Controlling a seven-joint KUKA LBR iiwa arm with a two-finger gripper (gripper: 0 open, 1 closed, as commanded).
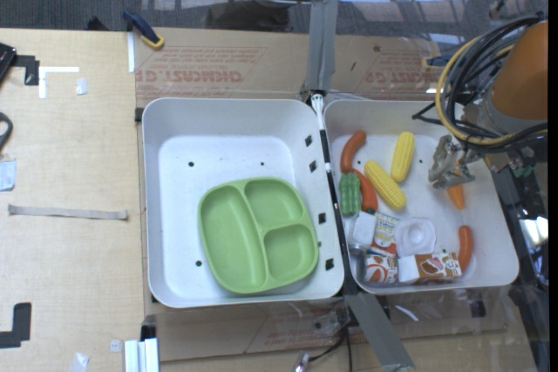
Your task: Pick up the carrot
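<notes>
Carrot [456, 195] lies in the right bin [501, 274], close to that bin's right wall and about halfway along it, a small orange piece pointing toward the near edge. The gripper [449, 171] hangs directly over the carrot's upper end, its metal fingers [441, 163] pointing down and seeming to touch or straddle the top of the carrot; whether they are spread or closed cannot be told from this angle, and the carrot is not clearly between them. The grey arm with its orange band [526, 74] comes in over the bin's far right corner, trailed by a loop of black and yellow cables [460, 70]. Elsewhere in the right bin, two ears of corn [402, 155] [384, 185] lie near the middle, one upright near the far wall, the other slanted below it. A red sausage [351, 151] sits by the bin's far left corner, with a green vegetable [350, 193] just below it against the left wall. Another small red sausage [465, 246] rests near the right wall toward the near edge. Several small packets and a clear cup [403, 250] crowd the near side of the bin. The left bin [174, 135] holds a green divided plate [259, 233] set toward its near right corner.
</notes>
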